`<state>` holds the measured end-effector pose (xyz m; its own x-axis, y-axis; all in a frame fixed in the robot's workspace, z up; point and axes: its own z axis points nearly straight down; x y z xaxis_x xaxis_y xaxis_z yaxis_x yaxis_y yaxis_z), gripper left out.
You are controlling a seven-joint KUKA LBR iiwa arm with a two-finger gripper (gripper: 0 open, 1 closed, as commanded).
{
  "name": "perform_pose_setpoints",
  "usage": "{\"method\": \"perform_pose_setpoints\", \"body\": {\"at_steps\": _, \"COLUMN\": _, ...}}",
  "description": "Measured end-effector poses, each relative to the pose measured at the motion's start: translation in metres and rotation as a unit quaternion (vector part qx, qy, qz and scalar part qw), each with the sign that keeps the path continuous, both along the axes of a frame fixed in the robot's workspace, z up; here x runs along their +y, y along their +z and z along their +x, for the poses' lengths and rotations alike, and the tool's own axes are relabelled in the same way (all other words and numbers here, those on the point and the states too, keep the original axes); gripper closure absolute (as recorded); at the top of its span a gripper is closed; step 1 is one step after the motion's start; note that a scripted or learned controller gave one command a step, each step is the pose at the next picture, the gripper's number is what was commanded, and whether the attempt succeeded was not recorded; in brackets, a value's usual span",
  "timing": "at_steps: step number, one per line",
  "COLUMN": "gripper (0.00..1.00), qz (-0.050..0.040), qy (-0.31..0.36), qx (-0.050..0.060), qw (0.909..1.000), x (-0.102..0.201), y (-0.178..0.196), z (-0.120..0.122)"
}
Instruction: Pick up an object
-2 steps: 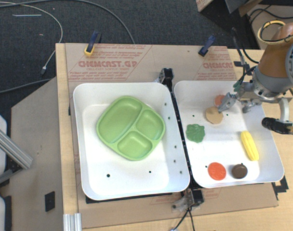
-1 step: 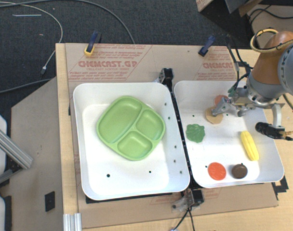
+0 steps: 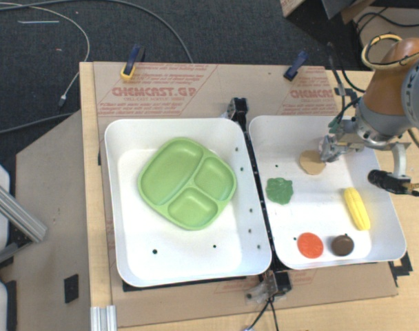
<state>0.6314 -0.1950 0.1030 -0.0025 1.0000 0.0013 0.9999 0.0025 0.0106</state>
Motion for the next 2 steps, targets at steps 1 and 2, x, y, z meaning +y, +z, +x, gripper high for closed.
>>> {"method": "perform_pose_setpoints", "body": {"at_steps": 1, "gripper": 1.0, "qz": -0.0022, "qy": -0.001, "qx": 0.001, "qw": 1.0, "x": -0.008, "y": 0.063, "z": 0.003}}
{"method": "perform_pose_setpoints", "body": {"at_steps": 2, "gripper": 1.0, "qz": -0.0024, "qy": -0.001, "qx": 0.001, "qw": 1.0, "x": -0.016, "y": 0.125, "z": 0.003}}
